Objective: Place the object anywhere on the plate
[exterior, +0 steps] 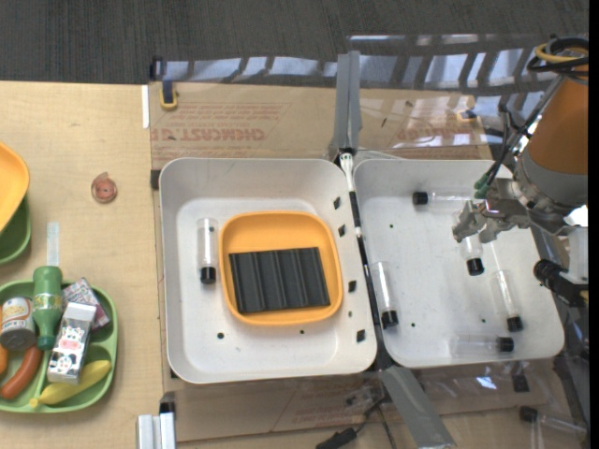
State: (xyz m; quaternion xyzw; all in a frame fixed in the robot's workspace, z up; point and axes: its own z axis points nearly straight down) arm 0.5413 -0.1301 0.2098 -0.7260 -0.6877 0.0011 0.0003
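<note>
Broadly, the wooden counter point(84, 138) carries two shallow white bins side by side, with a flattened cardboard sheet point(243, 129) lying behind them. The left bin point(187, 344) holds an orange plate point(281, 230) near its middle, and a dark ribbed black object point(279, 280) lies flat on that plate, covering most of its lower half and sitting fully inside its rim. A clear tube with a black cap point(207, 249) lies just beside the plate on its left, on the bin floor and apart from the plate. The right bin point(421, 344) holds several more clear black-capped tubes scattered over its floor: one along its left wall point(384, 297), one near the top point(432, 197), one near the bottom edge point(479, 345), and others towards the right side. The arm point(562, 129), grey with an orange band, reaches in from the right over the upper right part of the right bin. The jaws point(475, 224) hang over that bin, well apart from the plate; how far they stand open I cannot tell, and nothing can be made out between them. At the counter's far left a green tray point(98, 382) bears toy food items, including a green bottle point(45, 305) and a small carton point(67, 349). A small pink round piece point(105, 189) lies alone on the counter, well apart from the bins.
</note>
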